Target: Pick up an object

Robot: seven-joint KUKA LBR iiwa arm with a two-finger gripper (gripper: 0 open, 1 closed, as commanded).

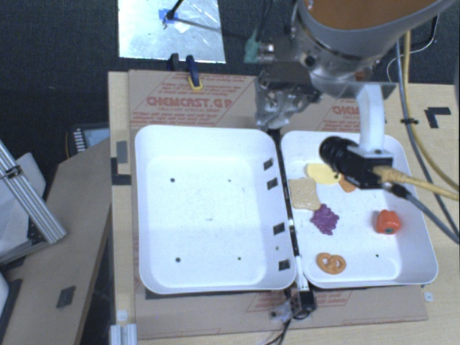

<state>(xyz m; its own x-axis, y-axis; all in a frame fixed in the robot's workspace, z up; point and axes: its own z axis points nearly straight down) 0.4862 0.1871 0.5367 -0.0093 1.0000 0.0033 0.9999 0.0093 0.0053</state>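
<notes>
I have the gripper [277, 117] above the far edge where the bins meet; grip state unclear. Nothing is picked yet. The cracker [304, 193] lies near the right bin's [417, 264] left wall; next I must descend there.

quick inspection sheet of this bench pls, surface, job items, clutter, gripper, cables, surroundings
surface: two white bins side by side, left bin and right bin, on a printed cardboard sheet
job's things: in the right bin, pretzel, purple piece, tan cracker, yellow piece, red-orange piece
clutter: nothing seen
grippers: gripper above the bins' far edge; jaws too blurred to judge
cables: yellow cables over the right bin
surroundings: shiny sheet behind, metal rail at left
</notes>
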